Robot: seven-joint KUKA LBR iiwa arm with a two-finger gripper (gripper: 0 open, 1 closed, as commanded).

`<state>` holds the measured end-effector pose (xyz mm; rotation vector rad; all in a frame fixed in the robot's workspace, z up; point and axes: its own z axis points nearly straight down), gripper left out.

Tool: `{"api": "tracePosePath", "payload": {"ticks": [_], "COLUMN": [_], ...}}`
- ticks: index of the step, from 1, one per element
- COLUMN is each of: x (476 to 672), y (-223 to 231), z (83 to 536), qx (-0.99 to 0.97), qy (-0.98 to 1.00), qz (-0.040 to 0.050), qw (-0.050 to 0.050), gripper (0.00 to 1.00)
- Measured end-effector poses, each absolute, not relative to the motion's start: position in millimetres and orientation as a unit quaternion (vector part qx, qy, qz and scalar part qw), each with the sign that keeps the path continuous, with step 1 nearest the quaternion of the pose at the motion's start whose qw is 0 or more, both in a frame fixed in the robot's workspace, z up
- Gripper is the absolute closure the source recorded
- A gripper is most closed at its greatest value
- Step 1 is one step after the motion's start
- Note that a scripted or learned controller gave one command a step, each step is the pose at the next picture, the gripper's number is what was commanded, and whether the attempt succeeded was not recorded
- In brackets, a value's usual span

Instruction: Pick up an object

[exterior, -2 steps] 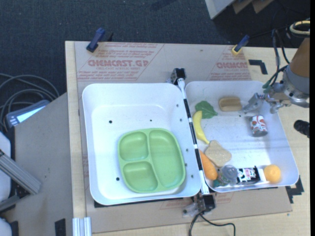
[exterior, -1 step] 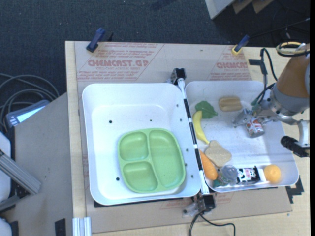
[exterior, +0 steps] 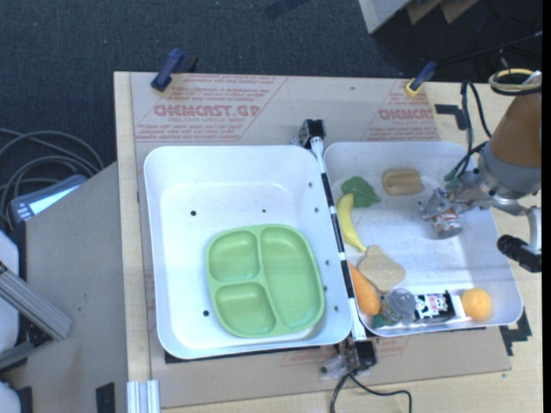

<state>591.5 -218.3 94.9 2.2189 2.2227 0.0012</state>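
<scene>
Dark blue carpet surrounds a wooden bench (exterior: 258, 110) covered with a clear sheet that carries red print, and two shallow white bins stand on it side by side. On the left bin (exterior: 172, 188) lies a green divided plate (exterior: 263, 280). All the loose things are in the right bin (exterior: 499, 269), where the arm (exterior: 516, 140) enters from the right side.

At the right bin's far right part the gripper (exterior: 442, 216) is low, close above the bin floor or touching it. Under its tip I see something small with red and silver colours, but I cannot tell if this is an object or a part of the gripper itself. How it is set I also cannot tell, because the metal parts are blurred together, so I would not say that it holds anything.

The nearest clear object is the tan bun (exterior: 402, 181), just up and to the left of the gripper. Its long axis goes left to right. A green leaf toy (exterior: 362, 190) is further left, touching the top of the yellow banana (exterior: 347, 222), which runs along the left wall of the bin. Toward the front lie a slice of bread (exterior: 381, 269), a carrot (exterior: 365, 292), a grey crumpled thing (exterior: 399, 304), a black and white packet (exterior: 435, 305) and an orange fruit (exterior: 476, 304), all well apart from the gripper.

In my judgement the task is not yet done, since nothing is seen lifted
</scene>
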Motion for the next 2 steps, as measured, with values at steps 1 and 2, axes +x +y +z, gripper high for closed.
{"api": "tracePosePath", "payload": {"ticks": [1, 2], "x": [595.5, 561.6], "y": [-152, -76], "z": [85, 185], "qx": [0.707, 0.707], "qy": [0.707, 0.708], "qz": [0.0003, 0.0009], "qw": [0.000, 0.000], "gripper": [1.00, 1.00]}}
